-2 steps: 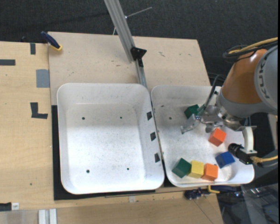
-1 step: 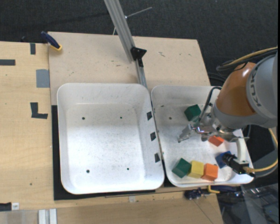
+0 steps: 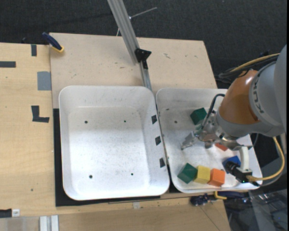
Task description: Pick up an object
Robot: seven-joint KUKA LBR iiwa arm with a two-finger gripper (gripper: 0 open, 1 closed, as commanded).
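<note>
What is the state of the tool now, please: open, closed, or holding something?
Tool: it cannot be told whether open or closed; it is over the right bin.

No legible text, label or number anywhere.

White with dark specks: left bin [image 3: 111, 143], right bin [image 3: 176, 129]. In the right: far green block [image 3: 198, 114], near green block [image 3: 187, 173], yellow block [image 3: 203, 174], orange block [image 3: 216, 177], red piece [image 3: 222, 147], blue piece [image 3: 231, 161].
</note>
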